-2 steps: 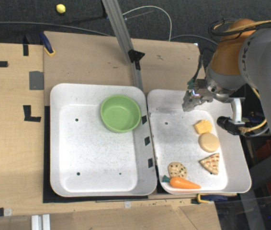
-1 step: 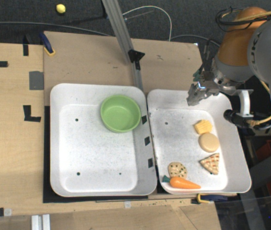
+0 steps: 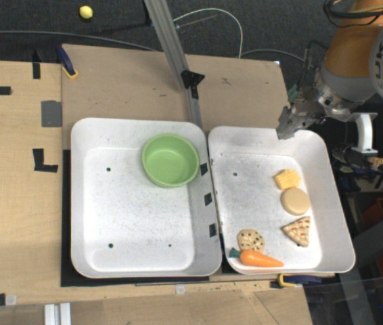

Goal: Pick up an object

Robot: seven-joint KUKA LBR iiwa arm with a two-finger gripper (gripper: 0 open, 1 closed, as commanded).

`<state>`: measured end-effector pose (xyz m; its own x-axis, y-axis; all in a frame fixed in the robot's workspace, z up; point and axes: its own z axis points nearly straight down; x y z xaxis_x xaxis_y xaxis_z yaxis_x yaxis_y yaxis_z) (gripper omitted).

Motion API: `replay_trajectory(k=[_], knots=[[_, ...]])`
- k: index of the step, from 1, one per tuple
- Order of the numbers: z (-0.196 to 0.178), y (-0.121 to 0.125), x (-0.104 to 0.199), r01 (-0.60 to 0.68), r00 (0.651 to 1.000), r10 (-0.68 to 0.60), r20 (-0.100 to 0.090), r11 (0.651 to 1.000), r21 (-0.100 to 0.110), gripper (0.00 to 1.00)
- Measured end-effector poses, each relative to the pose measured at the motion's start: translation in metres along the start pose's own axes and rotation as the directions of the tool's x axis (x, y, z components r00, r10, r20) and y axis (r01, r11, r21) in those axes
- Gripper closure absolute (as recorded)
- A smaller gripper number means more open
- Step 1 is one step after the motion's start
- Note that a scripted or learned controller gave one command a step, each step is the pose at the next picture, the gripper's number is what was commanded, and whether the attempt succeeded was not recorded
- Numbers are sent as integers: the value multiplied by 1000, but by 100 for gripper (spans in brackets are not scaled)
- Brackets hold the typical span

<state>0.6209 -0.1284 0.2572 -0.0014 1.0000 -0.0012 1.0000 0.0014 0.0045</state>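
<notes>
The right bin (image 3: 245, 147) holds a yellow corn piece (image 3: 287, 179), a tan round bun (image 3: 295, 200), a pizza slice (image 3: 298, 231), a chocolate-chip cookie (image 3: 250, 239) and an orange carrot (image 3: 262, 259) along its right and front sides. A green bowl (image 3: 170, 160) sits in the left bin (image 3: 97, 202) near its back right corner. My gripper (image 3: 289, 123) hangs over the back right corner of the right bin, above and behind the corn piece, with nothing seen in it.
A grey metal pole (image 3: 168, 39) slants down to the gap between the bins at the back. A small yellow ball (image 3: 86, 11) lies on the dark floor at the far left. Cables run behind the bench.
</notes>
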Motion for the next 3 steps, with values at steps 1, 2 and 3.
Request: replay_trajectory(k=[1, 2, 3], knots=[[11, -11, 55, 5, 1000, -4, -3, 1000, 6, 100], [25, -36, 105, 4, 1000, -4, -2, 1000, 8, 100], [19, -52, 162, 7, 1000, -7, -4, 1000, 7, 100]])
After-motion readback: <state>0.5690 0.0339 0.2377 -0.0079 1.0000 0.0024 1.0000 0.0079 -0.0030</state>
